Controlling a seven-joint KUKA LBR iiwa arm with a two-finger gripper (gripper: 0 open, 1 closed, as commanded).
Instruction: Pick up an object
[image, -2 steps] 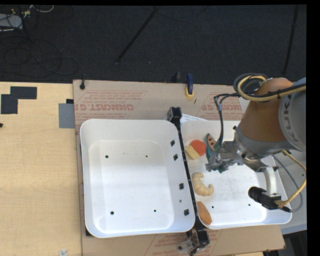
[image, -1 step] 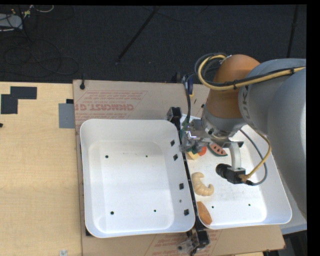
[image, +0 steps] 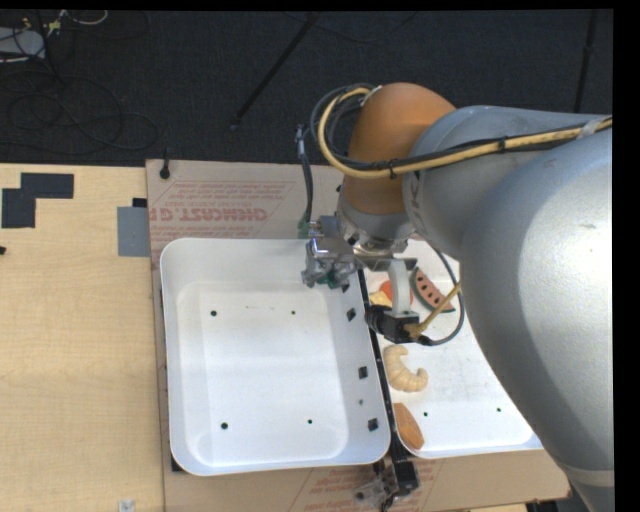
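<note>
My gripper (image: 326, 268) hangs over the far right corner of the left bin (image: 190, 300), close to the wall between the two bins. Nothing shows between its tips. In the right bin (image: 470, 400) lie a pale croissant-shaped piece (image: 406, 371), an orange-brown oval piece (image: 408, 426) by the near wall, a red watermelon-like slice (image: 429, 288) and a small orange piece (image: 382, 294). The arm covers much of the right bin's far and right parts.
The left bin's white floor shows just a few small dark dots. Both bins rest on a cardboard sheet (image: 230, 205) on the wooden bench (image: 70, 330). The grey arm (image: 540, 260) fills the right side above the right bin.
</note>
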